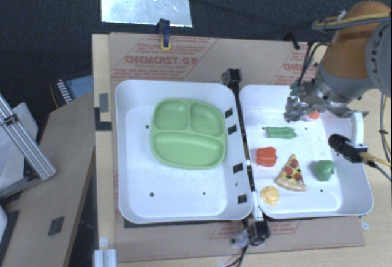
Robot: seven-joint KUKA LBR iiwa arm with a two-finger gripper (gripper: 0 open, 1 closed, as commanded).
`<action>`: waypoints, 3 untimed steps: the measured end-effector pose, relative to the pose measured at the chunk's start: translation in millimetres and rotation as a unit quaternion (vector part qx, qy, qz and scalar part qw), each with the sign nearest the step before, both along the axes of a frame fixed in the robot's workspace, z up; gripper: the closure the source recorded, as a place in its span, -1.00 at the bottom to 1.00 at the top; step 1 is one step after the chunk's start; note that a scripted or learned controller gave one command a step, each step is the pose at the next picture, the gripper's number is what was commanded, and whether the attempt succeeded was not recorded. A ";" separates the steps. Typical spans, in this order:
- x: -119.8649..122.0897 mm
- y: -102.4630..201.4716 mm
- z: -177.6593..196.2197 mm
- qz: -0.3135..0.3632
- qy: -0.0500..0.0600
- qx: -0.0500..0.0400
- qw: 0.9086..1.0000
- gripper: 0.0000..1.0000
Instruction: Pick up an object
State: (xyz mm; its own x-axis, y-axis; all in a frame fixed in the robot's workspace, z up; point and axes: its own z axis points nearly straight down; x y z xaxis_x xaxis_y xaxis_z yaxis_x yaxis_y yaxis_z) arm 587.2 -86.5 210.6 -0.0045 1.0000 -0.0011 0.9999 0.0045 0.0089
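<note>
My gripper [298,111] hangs low over the back of the right bin [352,198], its metal fingertips close to the bin floor. A small orange-red piece [313,116] peeks out just to its right, touching or very near the fingers. A green bean pod [280,132] lies just in front of the gripper. Further forward lie a red pepper [266,156], a pizza slice [292,174], a green broccoli-like piece [323,169] and a yellow piece [269,195].
The left bin [131,192] holds a green divided plate [187,133]. A black divider with clips [240,137] runs between the bins. The arm's grey body and orange band [358,33] loom over the right bin's back right corner, with a black cable fitting [344,146] beside it.
</note>
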 end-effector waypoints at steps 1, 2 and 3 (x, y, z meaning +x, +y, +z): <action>1.3 -0.1 32.9 0.000 0.002 0.000 1.000 1.00; 16.4 54.0 19.4 0.003 0.003 0.001 1.000 1.00; 22.3 105.8 27.1 0.003 0.003 0.002 1.000 1.00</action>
